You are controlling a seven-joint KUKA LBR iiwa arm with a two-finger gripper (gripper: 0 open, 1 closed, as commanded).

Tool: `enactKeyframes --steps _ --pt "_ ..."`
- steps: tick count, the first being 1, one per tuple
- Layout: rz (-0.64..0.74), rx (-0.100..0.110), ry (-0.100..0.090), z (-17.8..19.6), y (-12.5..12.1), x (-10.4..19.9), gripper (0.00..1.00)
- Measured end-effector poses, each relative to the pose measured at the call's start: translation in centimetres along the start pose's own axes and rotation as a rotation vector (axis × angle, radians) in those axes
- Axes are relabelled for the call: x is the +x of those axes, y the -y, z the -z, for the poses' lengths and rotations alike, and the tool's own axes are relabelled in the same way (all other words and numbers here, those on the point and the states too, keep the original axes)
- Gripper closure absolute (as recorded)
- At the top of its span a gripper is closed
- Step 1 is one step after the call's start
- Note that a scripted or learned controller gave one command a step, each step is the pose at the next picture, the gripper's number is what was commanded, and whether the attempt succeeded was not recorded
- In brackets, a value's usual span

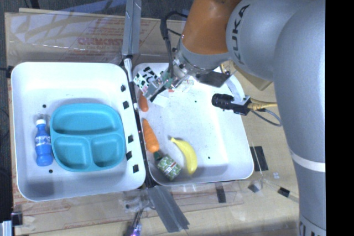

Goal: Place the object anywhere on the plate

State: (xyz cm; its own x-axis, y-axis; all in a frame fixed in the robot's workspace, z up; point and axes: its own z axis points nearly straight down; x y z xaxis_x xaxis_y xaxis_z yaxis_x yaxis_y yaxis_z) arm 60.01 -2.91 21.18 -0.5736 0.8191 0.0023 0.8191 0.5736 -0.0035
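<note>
Left bin (22,119): blue bottle (42,142) lying along the left edge of the blue divided plate (87,135), label too small to read; plate flat at bin centre, three compartments bare, ready as the drop target. Right bin (238,163): orange carrot (151,137) against the left wall, second small orange piece (143,103) further up that wall, yellow banana (187,154) near the front, small green packet (167,167) just beside the banana, print illegible. Probable candidates for the task object, none on the plate yet. Gripper (160,83) low over the far left corner of the right bin, apparently placed for a pick there; finger state not discernible, no object seen between them. "KUKA" partly readable on the grey arm (276,36) beside the orange band (207,19).
</note>
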Motion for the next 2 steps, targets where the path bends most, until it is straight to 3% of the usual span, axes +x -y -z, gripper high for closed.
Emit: enactKeyframes --steps 1,2 --pt "-0.003 0.000 0.001 -1.09 1.05 7.87 1.00" --pt "-0.005 -0.001 0.001 -1.06 1.07 7.80 0.00"
